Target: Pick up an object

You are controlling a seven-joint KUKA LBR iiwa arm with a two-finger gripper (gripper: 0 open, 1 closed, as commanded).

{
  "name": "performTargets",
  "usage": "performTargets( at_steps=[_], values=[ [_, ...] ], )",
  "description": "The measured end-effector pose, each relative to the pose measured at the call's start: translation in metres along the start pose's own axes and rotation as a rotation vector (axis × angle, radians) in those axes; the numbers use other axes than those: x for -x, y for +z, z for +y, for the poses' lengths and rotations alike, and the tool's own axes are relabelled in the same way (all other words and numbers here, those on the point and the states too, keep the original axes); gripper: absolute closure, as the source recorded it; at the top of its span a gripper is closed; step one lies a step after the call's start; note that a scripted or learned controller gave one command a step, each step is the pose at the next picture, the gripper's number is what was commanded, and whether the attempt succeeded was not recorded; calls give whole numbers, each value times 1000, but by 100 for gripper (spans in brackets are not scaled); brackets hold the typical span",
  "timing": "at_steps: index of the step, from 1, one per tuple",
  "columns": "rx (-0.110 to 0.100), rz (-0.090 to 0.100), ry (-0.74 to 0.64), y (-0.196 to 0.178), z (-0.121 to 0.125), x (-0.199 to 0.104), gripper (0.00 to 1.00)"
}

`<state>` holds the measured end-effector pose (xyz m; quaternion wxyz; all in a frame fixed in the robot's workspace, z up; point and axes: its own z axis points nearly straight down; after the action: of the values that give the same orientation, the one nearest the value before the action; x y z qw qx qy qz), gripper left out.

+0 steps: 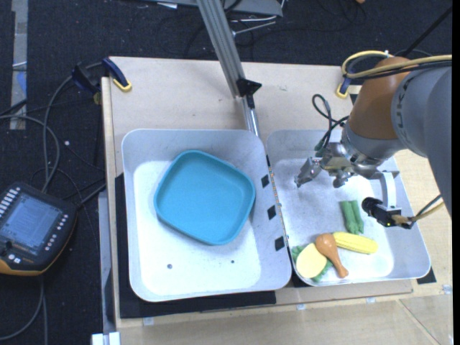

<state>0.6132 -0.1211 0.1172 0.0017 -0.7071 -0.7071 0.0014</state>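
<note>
Gripper (322, 172) mine, fingers spread, holding nothing, centre-right over right bin (411, 270). Toys—corn (355, 244), green bean (351, 215)—cluster lower right; closing here probably grabs air.

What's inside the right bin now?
Toy food near the right bin's front: green beans, corn, a pear, a drumstick. The arm covers its back part.

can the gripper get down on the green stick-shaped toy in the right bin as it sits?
Probably yes: the gripper hangs over bare floor up-left of the green stick-shaped toy, whose top is uncovered.
</note>
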Motion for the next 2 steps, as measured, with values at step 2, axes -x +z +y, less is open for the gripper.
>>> performTargets(
  at_steps=[2],
  values=[
    [10, -1, 0, -76, 3, 0, 100]
  ],
)
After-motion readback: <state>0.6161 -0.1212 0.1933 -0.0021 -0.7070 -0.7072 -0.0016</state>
